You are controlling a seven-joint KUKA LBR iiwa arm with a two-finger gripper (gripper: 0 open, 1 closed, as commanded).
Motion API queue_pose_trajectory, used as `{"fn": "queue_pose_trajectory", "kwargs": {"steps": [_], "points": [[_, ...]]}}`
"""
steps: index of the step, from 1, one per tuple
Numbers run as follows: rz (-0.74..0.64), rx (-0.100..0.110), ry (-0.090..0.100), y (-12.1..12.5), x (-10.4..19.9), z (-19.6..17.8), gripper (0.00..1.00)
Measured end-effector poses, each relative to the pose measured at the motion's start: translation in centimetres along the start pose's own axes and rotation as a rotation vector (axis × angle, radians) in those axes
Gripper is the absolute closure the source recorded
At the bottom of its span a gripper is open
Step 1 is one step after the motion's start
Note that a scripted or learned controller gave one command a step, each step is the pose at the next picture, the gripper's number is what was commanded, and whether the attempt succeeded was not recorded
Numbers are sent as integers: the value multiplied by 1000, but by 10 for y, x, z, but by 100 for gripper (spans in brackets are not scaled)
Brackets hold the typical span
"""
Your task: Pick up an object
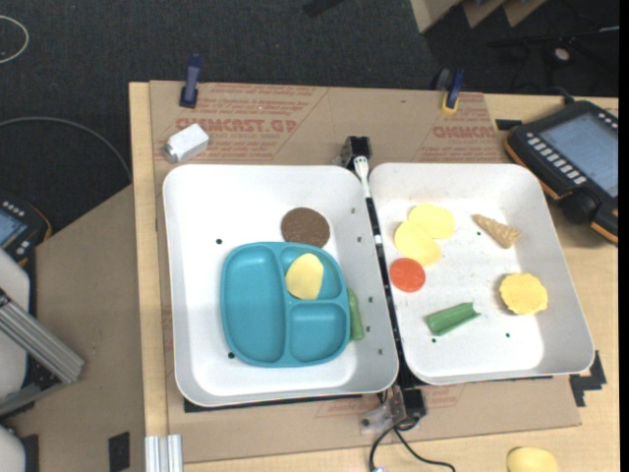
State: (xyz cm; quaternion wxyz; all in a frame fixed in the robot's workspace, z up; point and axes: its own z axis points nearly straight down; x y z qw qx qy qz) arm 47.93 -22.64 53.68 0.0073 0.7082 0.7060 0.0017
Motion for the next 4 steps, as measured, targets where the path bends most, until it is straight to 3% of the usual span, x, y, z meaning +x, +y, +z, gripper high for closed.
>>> {"fn": "queue_pose_trajectory", "kwargs": {"steps": [1,2,4], "points": [[-13,16,10,0,101,49,100],[-13,19,11,-2,187,99,100],[-11,11,10,-2,335,93,100]]}}
